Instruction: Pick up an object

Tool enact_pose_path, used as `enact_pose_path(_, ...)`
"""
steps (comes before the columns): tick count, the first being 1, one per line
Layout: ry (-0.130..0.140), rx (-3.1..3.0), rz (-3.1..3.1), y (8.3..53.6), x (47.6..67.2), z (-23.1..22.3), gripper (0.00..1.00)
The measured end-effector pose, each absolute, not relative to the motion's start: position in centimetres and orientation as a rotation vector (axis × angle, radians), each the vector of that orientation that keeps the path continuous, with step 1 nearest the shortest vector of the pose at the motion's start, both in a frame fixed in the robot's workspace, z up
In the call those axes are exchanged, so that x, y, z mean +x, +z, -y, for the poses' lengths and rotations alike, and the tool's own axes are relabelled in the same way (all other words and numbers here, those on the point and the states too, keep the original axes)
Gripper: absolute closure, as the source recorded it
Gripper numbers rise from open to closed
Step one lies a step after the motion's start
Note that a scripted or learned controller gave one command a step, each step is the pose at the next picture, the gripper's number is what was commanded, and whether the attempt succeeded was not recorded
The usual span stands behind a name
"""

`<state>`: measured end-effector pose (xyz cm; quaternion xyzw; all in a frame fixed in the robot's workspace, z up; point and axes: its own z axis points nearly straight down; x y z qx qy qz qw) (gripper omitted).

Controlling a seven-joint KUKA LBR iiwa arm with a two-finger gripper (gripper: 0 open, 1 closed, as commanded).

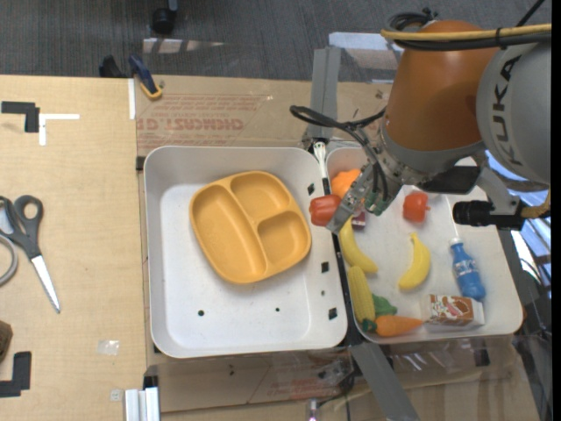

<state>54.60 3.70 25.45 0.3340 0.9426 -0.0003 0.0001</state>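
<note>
A red pepper [323, 209] is seen pinched between the fingers of the gripper [344, 210], raised over the wall between the bins [330, 261]. With so shallow a hold at its edge, it could be dropped.

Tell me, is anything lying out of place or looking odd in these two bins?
Yes. A red round toy fruit sits on the divider between the bins, beside the yellow three-compartment plastic plate, inside neither bin. The plate lies askew in the left white bin.
</note>
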Motion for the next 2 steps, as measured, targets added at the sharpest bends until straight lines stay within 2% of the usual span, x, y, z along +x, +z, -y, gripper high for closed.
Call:
enact_pose_path(1, -0.001, 1.036, -2.965, 27.0, 56.1, -9.7, 1.00)
enact_pose_path(2, -0.004, 1.546, -2.735, 29.7, 53.1, -4.9, 1.00)
